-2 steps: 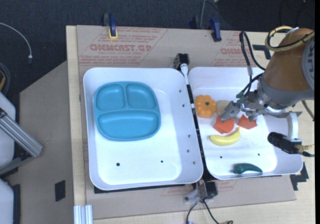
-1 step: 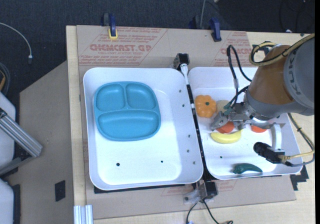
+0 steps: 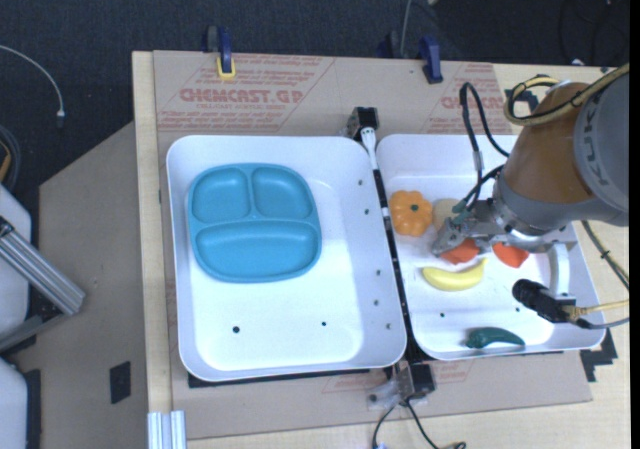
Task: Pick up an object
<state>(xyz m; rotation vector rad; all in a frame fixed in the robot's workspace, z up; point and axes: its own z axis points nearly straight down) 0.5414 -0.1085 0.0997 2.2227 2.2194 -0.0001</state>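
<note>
Your claw point(image 3: 458, 235) is low in the right bin point(image 3: 440, 332), right over a red toy point(image 3: 462, 254) & next to the little pumpkin point(image 3: 410, 212). Can't tell if it's spread or pinching. A banana point(image 3: 452, 277) lies just below. The left bin point(image 3: 300, 327) has 1 blue plate point(image 3: 255, 222).

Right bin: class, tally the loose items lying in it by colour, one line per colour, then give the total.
Orange: 1, the small pumpkin
Red: 2, one piece under the gripper and one piece to its right
Yellow: 1, the banana
Green: 1, the dark green item near the front wall
Total: 5
</note>
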